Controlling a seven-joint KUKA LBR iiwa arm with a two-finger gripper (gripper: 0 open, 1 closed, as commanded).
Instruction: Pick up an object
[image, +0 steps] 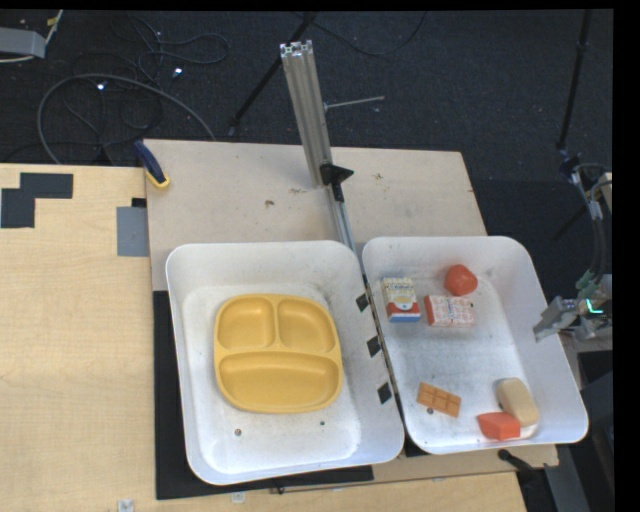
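Observation:
The right bin (560, 400) holds several small items. A red ball (460, 280) lies near its far side. Beside it are a small carton with red and blue print (402, 298) and a pink-and-white box (450, 312). Nearer the front lie a flat orange-brown cracker (438, 399), a tan loaf-shaped piece (517, 400) and a red block (499, 426); the tan piece and the red block touch. All of them rest on the bin floor.
A yellow divided plate (277, 352) sits in the left bin (190, 300). An upright metal post (312, 110) stands behind the bins, with a blue-and-yellow tool (152, 165) at the bench's far left. Grey hardware with a green light (578, 315) sits just past the right bin's rim.

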